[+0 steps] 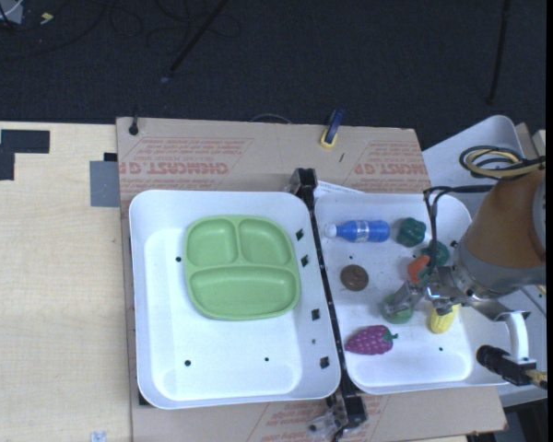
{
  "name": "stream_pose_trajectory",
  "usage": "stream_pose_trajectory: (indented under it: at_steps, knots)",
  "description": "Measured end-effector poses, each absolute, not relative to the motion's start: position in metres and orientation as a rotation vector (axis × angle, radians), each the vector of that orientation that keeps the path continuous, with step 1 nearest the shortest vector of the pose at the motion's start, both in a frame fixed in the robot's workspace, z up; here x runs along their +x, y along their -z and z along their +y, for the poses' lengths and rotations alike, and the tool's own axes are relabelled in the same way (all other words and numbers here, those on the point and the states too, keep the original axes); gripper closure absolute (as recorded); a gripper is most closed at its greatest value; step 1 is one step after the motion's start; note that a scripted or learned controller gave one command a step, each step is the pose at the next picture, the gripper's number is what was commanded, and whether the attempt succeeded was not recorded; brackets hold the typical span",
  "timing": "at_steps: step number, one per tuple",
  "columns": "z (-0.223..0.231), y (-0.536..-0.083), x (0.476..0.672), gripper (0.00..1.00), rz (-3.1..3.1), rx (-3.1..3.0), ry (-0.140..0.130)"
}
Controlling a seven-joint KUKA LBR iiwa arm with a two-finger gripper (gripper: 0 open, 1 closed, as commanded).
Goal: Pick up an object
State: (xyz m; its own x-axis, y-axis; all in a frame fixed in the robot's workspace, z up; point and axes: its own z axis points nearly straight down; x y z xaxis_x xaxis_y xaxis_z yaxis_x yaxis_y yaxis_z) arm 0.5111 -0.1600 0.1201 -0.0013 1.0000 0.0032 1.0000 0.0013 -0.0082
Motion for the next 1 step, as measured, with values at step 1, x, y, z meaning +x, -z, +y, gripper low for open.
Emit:
stream_pose_trajectory:
  at_steps: [1]
  knots:
    - [-0.1575,-0.0857,0.5112,0.0,-2.219,-2.218,-0.003]
